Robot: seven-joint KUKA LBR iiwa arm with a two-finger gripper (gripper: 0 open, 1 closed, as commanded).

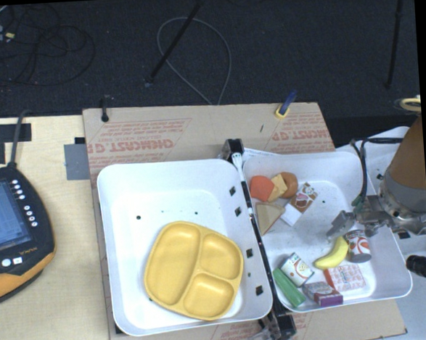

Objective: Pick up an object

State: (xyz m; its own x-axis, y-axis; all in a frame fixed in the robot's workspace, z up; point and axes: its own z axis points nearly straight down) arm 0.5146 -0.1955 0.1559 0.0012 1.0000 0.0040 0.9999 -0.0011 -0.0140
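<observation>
The gripper [351, 227] is seen low over the right bin [343, 162], just above and to the right of the banana [333, 254]; how far it is opened cannot be told, and nothing is seen held in it. No one thing is named by the task, so the banana, nearest the gripper, is judged the likeliest pick; it lies near the bin's right side, curved, with a round red-and-white item [359, 247] touching its upper end and a flat packet [348, 277] just beneath it.

For the step to be done well, the descent should be centred on the banana's middle and the closing made across its narrow width; the neighbours should not be caught in the same closing, since they crowd its right end.

Room is tight: the bin's right wall is near, a green item [288, 286] and a small carton [299, 267] lie just left of the banana, and more food is heaped at the top left [274, 189]; bare floor is left between that heap and the banana. A straight lift is judged safest. The left bin [156, 185], bearing a yellow tray [193, 270], is well apart.
</observation>
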